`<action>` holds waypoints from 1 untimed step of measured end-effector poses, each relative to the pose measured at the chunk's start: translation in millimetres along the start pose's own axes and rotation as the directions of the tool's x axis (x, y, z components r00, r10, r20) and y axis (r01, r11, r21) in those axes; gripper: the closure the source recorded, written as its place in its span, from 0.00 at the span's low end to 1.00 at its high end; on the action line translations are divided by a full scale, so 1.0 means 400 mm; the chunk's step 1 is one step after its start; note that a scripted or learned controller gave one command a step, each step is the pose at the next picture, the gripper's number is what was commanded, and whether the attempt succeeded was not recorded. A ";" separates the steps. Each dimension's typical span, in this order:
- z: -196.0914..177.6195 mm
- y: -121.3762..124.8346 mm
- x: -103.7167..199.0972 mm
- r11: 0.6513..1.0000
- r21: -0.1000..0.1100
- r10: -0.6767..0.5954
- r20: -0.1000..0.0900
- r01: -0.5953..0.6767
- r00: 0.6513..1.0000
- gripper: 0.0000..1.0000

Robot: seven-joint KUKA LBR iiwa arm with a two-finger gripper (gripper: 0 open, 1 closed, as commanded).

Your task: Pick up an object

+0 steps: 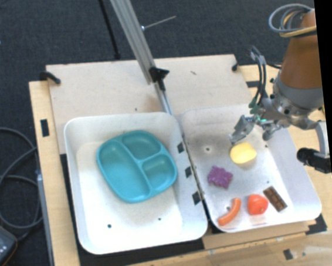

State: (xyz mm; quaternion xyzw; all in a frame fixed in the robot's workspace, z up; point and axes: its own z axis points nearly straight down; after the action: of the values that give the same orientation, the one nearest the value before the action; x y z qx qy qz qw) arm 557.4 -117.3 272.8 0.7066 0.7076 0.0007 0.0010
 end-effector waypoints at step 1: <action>0.146 -0.019 0.007 1.000 0.006 0.001 0.000 -0.001 1.000 0.00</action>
State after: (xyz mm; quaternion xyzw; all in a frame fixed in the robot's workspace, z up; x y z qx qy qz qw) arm 549.9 -114.6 214.3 0.7070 0.7072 -0.0015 -0.0011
